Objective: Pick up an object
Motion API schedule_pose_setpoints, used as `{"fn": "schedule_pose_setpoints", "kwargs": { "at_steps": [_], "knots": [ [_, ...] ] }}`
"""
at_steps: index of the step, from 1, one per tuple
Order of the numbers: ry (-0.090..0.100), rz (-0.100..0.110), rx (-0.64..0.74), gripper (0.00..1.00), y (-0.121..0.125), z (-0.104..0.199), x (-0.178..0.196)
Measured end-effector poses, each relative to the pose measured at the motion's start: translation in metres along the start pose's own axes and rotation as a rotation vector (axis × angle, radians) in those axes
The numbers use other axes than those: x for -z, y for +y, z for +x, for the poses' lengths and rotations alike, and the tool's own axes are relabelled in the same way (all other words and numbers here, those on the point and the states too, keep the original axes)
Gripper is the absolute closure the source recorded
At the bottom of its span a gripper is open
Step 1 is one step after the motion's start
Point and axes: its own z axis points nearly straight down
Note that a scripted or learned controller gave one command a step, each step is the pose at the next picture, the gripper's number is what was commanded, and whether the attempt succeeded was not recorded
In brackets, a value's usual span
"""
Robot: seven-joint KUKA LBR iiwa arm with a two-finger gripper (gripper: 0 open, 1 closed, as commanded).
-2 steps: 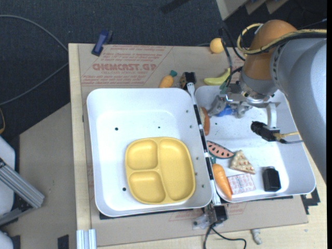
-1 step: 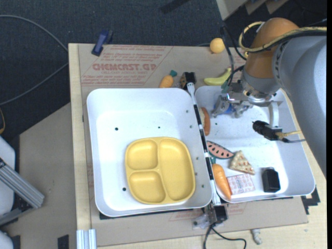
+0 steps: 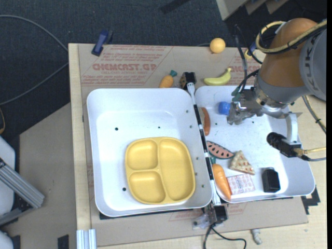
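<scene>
Hovering low over the right bin, the hand sits near that bin's far left corner. A small blue object lies just beside it on the camera's left, the likeliest target; I judge a short sideways shift would centre it. How wide the hand stands I cannot tell, and nothing shows gripped. The watermelon slice lies nearer the camera.

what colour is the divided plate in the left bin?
Pale yellow, plain; the divided plate shows clearly in the camera view.
</scene>
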Motion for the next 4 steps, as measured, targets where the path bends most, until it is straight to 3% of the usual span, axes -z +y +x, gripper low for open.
{"fn": "schedule_pose_setpoints", "kwargs": {
  "at_steps": [1, 2, 3, 4],
  "knots": [
    [0.0, 0.003, 0.0, 0.0, -0.001, 0.0, -0.002],
    [-0.002, 0.003, -0.002, 0.0, 0.067, -0.063, -0.103],
    [-0.002, 0.03, -0.008, 0.0, 0.082, -0.03, -0.105],
    [-0.003, 0.034, -0.008, 1.0, 0.081, -0.031, -0.096]
  ]
}}
